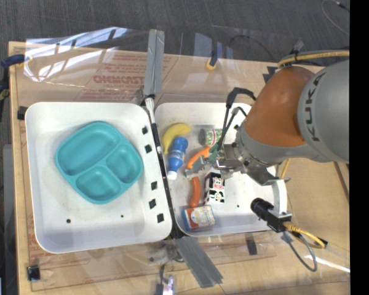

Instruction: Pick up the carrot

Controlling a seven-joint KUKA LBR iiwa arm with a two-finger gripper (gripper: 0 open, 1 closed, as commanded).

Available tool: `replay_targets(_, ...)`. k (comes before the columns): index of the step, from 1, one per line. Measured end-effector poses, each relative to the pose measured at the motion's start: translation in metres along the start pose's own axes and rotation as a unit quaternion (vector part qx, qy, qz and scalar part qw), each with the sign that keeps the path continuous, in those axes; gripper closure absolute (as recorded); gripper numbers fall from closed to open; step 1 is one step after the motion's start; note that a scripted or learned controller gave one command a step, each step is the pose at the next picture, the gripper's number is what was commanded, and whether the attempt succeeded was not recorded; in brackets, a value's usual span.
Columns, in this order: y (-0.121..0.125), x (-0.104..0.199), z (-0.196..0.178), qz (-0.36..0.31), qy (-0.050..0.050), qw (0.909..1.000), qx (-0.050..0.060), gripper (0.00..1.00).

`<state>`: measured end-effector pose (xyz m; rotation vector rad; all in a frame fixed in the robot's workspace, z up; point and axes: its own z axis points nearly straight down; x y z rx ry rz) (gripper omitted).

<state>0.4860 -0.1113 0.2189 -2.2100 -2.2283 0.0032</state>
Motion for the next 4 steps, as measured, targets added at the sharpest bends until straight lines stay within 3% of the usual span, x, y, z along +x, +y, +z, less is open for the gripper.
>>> replay_targets(1,0.069,-0.032,0.076,0.039,0.0,0.9992,0.0,0.0)
replay_targets(2,0.109,-0.046,0.125,0.094,-0.002,0.9956,-0.002,0.0)
replay_targets(3,0.109,-0.045,0.116,0.091,-0.001,0.9958,-0.001,1.0)
replay_targets(4,0.045,-0.041,0.002,0.018,0.0,0.9998,-0.001,1.0)
